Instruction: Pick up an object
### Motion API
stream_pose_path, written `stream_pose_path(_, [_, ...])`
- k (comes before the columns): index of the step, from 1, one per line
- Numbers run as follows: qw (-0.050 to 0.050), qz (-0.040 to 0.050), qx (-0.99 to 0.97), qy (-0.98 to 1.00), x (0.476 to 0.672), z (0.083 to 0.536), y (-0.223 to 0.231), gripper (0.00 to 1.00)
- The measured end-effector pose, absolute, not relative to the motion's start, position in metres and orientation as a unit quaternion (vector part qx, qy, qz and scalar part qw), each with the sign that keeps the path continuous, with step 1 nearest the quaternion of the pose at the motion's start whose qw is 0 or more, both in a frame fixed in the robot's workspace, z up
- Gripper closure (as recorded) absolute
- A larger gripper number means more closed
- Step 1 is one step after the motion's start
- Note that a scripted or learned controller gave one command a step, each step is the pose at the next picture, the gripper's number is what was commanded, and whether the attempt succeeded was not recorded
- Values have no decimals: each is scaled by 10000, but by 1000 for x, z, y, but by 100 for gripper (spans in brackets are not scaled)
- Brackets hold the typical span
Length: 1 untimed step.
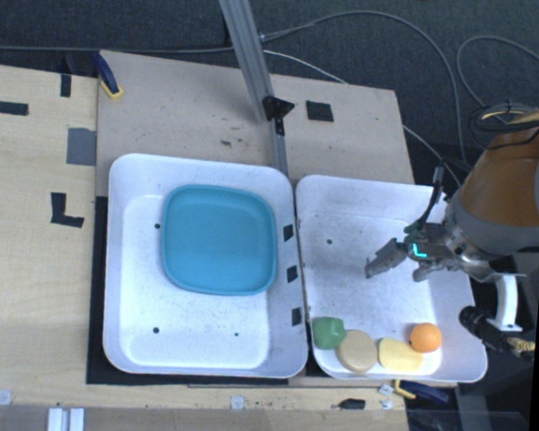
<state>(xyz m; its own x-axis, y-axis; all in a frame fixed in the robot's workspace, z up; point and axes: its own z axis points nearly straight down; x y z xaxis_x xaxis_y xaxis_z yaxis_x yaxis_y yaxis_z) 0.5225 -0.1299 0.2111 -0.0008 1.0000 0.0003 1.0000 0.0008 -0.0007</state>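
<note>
Two shallow white bins sit side by side on the worktop (21,263). The left bin (123,338) holds a square blue plate (219,239) lying flat toward its far side. The right bin (345,207) holds four small objects in a row along its near edge: a green piece (329,332) at the left, a tan rounded piece (358,350) touching it, a pale yellow piece (398,355) next, and an orange ball (425,338) at the right, resting against the yellow piece. The arm (501,197) reaches in from the right, and its gripper (399,260) hangs over the middle of the right bin, well apart from the row. Whether the fingers are spread or pressed together cannot be told; nothing is seen between them.
</note>
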Motion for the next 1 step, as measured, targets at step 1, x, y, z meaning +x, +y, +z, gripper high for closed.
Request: stream_pose_path(1, [3,1,-7068,-7074,523,211,-130,0])
